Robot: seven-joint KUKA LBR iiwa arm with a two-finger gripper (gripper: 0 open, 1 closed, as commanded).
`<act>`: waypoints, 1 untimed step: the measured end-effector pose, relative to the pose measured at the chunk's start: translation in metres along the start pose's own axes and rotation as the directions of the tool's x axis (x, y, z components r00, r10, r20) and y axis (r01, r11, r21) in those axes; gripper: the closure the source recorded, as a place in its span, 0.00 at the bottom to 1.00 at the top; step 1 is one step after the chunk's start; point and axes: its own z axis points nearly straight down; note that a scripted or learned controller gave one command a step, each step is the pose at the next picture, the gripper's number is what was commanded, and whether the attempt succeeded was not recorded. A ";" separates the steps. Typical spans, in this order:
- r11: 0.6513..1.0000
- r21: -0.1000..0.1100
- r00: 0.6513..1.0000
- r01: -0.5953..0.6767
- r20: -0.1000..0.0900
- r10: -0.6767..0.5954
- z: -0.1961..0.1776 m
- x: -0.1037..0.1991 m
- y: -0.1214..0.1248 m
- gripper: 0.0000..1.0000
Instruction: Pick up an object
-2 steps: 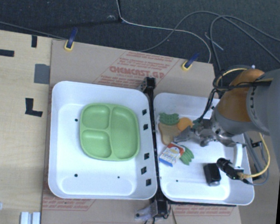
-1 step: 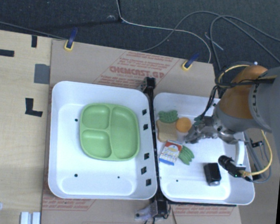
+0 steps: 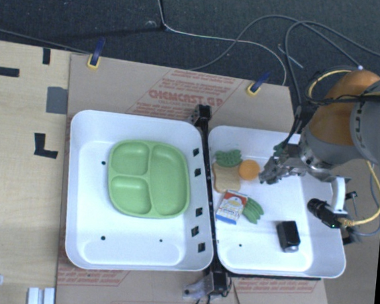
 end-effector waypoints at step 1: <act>1.000 -0.001 1.000 -0.001 0.001 0.001 -0.050 -0.009 -0.002 1.00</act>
